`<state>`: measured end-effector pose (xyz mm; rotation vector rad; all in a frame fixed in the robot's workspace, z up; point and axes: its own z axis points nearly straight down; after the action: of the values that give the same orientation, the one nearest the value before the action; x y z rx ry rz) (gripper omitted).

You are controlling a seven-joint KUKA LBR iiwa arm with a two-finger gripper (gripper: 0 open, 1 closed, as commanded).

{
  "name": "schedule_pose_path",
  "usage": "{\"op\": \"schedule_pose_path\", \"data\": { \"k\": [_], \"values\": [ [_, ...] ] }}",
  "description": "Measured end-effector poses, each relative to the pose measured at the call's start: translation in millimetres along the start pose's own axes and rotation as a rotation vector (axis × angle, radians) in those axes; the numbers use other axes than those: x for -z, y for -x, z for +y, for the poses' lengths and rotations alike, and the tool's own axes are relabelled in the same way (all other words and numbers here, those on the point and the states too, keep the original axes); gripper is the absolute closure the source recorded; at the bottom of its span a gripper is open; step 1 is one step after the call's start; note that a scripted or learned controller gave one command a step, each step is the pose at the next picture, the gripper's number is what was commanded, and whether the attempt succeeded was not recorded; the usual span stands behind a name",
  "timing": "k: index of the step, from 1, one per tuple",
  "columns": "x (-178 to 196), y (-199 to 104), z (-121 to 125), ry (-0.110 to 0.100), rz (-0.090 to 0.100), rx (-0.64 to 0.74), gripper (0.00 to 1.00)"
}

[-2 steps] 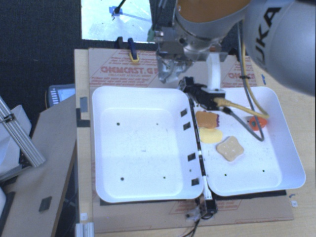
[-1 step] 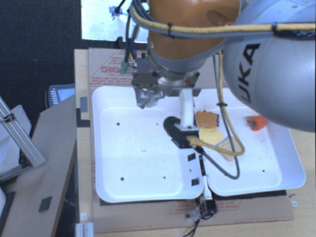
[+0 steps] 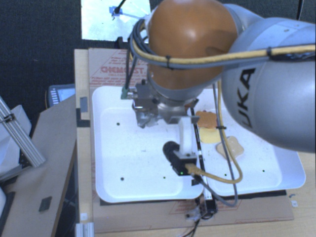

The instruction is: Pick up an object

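– While that yellow cable loops low across the front, can you make out anything worth picking up?

– Past it, yes. Three small pieces lie in the right bin, up against the wall it shares with the left bin. Nearest is a pale piece, then a yellow piece touching or just beside it, then an orange piece partly under the arm.

– How would they handle, do you reckon?

– They look flat, thin and light, maybe soft like foam or toy food. That's my guess. Lying so flat, they'd give little to pinch from above. I'd go for the pale one at its rounded edge, since it sits most in the open. A squeeze may just slide it along the smooth bin floor.

– And the tool?

– It hangs over the far half of the left bin, well apart from the pieces, beyond a black unit with a green light. Whether it's open or closed I can't tell, because the wrist and its orange band cover most of it. I see nothing in it.

– What else is hidden?

– The arm covers the far end of the right bin, so more could lie there. The orange piece's far edge is cut off too. Further back there's printed cardboard under the bins, its lettering too faint to read whole.
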<state>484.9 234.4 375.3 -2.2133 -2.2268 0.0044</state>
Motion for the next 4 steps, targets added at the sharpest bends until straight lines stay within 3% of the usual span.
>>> {"op": "schedule_pose_path", "data": {
  "k": [1,2,3,4],
  "values": [
    [142,0,33,0.021,0.008,0.000,1.00],
    [134,0,31,0.005,0.002,0.001,0.00],
    [145,0,31,0.007,0.004,0.005,1.00],
    [145,0,31,0.006,0.003,0.007,0.00]
  ]
}}
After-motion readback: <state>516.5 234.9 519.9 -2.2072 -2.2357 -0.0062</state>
